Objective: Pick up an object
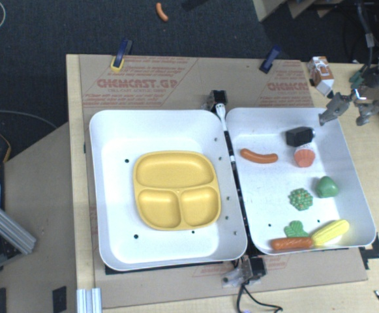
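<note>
Hovering past the right bin (355, 175) rim, end effector (347, 107) spread open.

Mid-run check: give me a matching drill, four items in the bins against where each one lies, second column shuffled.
Items:
1. yellow tray
2. black block
3. corn cob
4. sausage

Places:
A. right bin, near front corner
B. left bin, middle
C. right bin, left side, close to the divider
D. right bin, far end, just above the pink piece

Pairs: 1-B, 2-D, 3-A, 4-C
</note>
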`<action>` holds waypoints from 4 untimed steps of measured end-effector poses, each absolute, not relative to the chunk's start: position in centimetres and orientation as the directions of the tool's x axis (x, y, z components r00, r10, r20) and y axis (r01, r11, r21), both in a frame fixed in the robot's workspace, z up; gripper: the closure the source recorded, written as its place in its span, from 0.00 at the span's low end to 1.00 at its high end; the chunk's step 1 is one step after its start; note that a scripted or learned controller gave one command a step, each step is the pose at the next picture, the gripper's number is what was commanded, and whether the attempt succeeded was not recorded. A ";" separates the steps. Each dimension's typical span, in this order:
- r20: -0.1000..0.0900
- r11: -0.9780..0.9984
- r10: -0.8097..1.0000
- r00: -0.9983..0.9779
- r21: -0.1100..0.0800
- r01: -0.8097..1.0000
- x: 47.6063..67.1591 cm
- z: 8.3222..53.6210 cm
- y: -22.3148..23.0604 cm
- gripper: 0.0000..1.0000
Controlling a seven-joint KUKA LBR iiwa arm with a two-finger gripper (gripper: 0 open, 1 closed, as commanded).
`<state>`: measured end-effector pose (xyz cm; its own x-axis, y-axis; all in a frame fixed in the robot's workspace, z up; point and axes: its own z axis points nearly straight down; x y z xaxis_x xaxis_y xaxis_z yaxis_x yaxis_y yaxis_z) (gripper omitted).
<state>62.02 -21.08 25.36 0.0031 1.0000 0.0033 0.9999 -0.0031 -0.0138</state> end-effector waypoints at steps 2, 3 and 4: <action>0.002 0.001 1.000 -0.001 -0.006 1.000 62.9 20.7 -20.2 0.00; 0.002 0.000 1.000 0.000 -0.007 1.000 63.3 14.5 -20.5 0.00; 0.002 0.002 1.000 -0.002 -0.007 1.000 63.6 8.2 -20.4 0.00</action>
